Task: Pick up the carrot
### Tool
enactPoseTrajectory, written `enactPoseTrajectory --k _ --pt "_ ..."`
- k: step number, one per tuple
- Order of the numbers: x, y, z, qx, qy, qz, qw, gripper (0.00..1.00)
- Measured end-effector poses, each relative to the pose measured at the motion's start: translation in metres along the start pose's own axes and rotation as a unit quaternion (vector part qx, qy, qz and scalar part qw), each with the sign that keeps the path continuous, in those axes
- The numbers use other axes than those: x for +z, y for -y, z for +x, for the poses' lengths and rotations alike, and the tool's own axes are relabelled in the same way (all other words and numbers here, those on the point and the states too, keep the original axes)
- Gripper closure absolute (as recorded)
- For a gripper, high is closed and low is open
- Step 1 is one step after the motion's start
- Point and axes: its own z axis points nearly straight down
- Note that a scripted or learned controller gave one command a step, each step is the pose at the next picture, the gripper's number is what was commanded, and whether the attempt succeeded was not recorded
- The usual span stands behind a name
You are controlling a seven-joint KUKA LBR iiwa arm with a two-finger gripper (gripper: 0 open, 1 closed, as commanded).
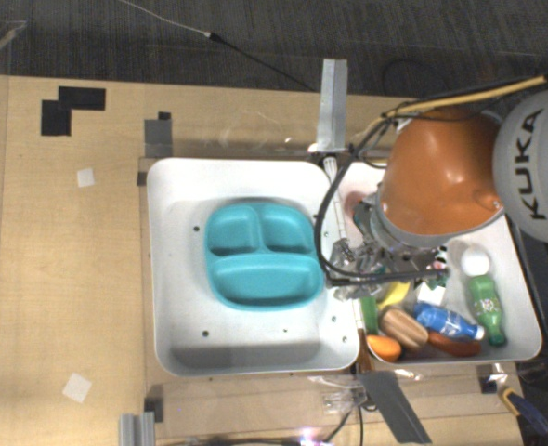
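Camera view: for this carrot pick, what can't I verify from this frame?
- Gripper: its state; the arm's orange band and wrist cover it from above.
- Carrot: just an orange end at the right bin's near-left corner; too small to confirm.
- Right bin's far-left part: hidden under the arm.

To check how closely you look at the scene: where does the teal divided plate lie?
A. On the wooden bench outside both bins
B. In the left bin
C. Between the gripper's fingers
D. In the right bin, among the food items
B: the teal divided plate lies flat on the floor of the left bin, apart from the items crowded in the right bin.
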Motion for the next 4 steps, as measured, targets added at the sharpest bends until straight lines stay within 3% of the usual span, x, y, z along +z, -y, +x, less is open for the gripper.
enactPoseTrajectory --k 1,2,3,4 --pt "-0.204 0.029 0.017 -0.004 0.000 0.003 1.0000 1.00" --pt "-0.202 0.028 0.017 -0.004 -0.002 0.001 1.0000 0.00" --pt "-0.021 -0.004 -0.003 -0.139 -0.007 -0.004 0.9902 0.00" --pt "-0.036 -0.004 -0.007 -0.140 0.000 -0.001 0.9901 1.00"
